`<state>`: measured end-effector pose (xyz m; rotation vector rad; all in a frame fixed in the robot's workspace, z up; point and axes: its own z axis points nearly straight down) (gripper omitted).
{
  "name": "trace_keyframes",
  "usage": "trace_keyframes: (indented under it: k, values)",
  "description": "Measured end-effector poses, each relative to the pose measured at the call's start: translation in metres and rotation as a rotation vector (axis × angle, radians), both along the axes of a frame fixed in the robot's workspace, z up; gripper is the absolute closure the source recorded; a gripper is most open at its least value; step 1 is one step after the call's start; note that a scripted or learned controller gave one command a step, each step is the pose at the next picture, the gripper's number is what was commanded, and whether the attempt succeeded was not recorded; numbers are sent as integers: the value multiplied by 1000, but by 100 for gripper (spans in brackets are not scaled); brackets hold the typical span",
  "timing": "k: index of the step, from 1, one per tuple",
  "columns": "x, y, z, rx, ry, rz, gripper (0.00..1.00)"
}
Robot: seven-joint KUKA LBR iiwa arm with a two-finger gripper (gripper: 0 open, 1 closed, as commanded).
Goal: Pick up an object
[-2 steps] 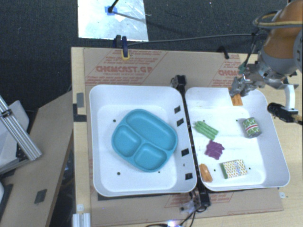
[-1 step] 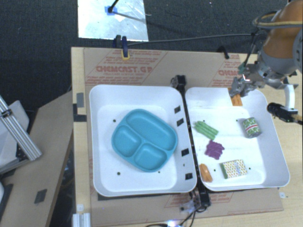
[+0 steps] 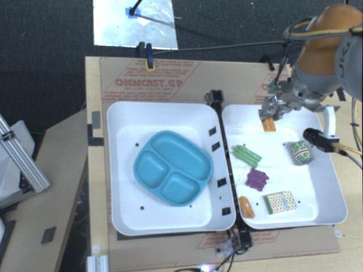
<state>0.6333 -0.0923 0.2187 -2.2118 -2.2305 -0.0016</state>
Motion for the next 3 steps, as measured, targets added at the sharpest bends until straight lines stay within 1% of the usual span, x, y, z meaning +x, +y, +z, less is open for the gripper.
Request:
trace_keyframes:
  k: [1, 2, 3]
  values:
    - [-5, 54, 10, 0, -2, 1, 100]
    - [-19, 105, 20, 1, 0, 1, 100]
    - [-31, 159, 7, 1, 1, 1, 100]
